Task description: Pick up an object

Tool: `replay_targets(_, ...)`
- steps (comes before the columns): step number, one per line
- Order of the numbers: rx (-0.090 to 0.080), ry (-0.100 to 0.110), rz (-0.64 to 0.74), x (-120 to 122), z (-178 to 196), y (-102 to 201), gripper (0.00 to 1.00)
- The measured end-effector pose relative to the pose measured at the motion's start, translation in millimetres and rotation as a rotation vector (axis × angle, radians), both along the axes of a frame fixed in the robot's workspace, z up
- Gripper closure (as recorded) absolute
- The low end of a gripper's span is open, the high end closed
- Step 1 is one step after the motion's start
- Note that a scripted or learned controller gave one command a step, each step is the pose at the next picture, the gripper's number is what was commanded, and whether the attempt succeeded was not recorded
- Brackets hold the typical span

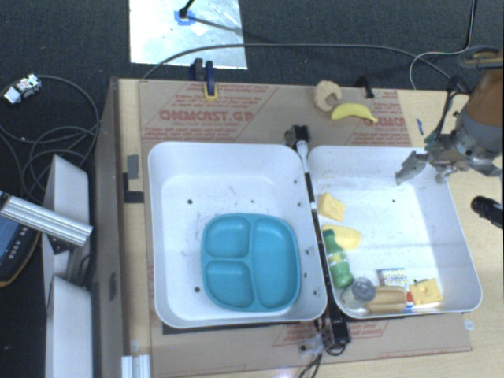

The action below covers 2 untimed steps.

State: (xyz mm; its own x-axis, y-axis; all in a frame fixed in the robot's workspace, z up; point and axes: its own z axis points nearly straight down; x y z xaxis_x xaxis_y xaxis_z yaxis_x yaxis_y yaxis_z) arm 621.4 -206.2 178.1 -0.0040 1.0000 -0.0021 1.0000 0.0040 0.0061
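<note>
The grey two-finger gripper point(425, 166) hung over the two-o'clock corner of the shallow white right-hand bin point(441, 235), its fingers spread wide with nothing between them, a stance I judged to be a hover before any descent. The candidates lay well apart from it, crowded toward the bin's seven-o'clock side, probably where the slightly tilted floor let them slide: a pale yellow cheese wedge point(331, 208), a green plastic bottle point(339, 263), a tan bread-like roll point(388, 299) and a yellow holed cheese block point(426, 291).
</note>
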Motion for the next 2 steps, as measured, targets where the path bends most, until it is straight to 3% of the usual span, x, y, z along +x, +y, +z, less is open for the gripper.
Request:
replay_targets(1,-0.001,-0.001,0.003,0.4,10.3,-0.3,1.0)
replay_targets(2,-0.001,-0.001,0.003,0.3,10.2,-0.3,0.0)
